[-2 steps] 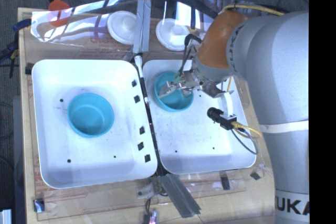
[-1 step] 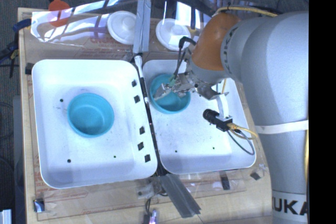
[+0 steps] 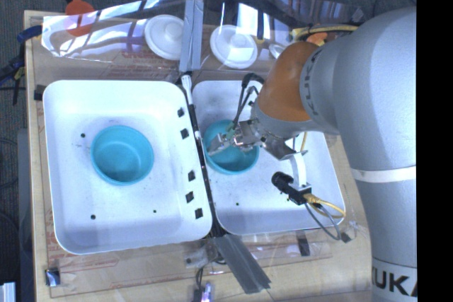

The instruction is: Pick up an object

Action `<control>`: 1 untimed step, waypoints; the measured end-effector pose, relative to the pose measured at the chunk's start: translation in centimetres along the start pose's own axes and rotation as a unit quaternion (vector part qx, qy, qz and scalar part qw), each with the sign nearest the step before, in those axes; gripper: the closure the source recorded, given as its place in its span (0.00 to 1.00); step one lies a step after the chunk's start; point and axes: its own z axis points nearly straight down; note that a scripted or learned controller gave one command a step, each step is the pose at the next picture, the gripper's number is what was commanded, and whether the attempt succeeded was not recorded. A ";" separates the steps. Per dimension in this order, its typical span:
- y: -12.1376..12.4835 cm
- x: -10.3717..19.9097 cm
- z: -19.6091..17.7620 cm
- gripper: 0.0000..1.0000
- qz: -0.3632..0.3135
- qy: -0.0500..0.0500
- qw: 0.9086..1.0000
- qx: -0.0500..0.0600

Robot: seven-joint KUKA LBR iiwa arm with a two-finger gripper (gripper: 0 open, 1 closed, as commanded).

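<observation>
A blue bowl [image 3: 123,153] sits upright in the middle of the left bin [image 3: 64,109]. A second blue bowl [image 3: 228,158] lies in the right bin [image 3: 272,219], near its left wall. My gripper [image 3: 221,142] hangs directly over this second bowl, low against its rim, with the wrist and orange band just to its right. The arm covers the bowl's right part and most of the bin's far side.
A divider with black clips [image 3: 192,166] separates the two bins. Two white round lids [image 3: 165,36] [image 3: 233,46] rest on the bench behind the bins. A black cable connector [image 3: 289,186] trails from the wrist over the right bin's floor.
</observation>
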 end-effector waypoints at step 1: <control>3.6 -0.3 0.2 0.00 0.055 0.004 0.998 0.002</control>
